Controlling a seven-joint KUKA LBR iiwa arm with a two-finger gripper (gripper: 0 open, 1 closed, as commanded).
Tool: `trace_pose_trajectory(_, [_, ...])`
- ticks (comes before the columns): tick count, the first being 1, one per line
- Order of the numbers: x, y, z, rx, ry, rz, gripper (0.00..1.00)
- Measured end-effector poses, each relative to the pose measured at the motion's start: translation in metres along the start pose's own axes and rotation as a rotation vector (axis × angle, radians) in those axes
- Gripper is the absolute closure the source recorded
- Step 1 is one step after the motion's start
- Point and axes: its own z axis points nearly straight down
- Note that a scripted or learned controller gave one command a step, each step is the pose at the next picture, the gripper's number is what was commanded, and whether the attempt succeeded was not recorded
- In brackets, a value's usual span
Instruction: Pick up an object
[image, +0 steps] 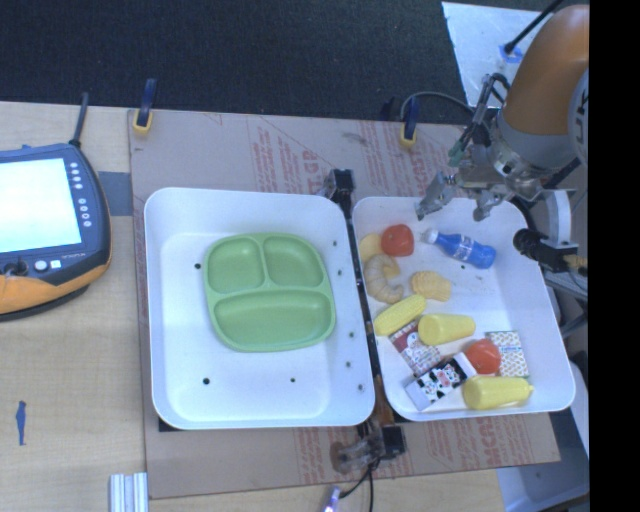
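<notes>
Claw open, empty, above blue bottle, R bin.

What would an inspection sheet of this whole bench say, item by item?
Surface: wooden bench under a brown cardboard sheet.
Job's things: right white bin holds a blue plastic bottle, red round toy, yellow blocks and small printed packets.
Clutter: green divided plastic tray in the left white bin.
Hand: open two-finger hand above the right bin's far edge, holding nothing.
Cables: black cable near the arm.
Surroundings: orange-edged handheld screen at left.
</notes>
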Motion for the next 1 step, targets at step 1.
trace_pose_trajectory(1, [0.0161,0.01,0.1011,0.002,-0.001,-0.001,0.0])
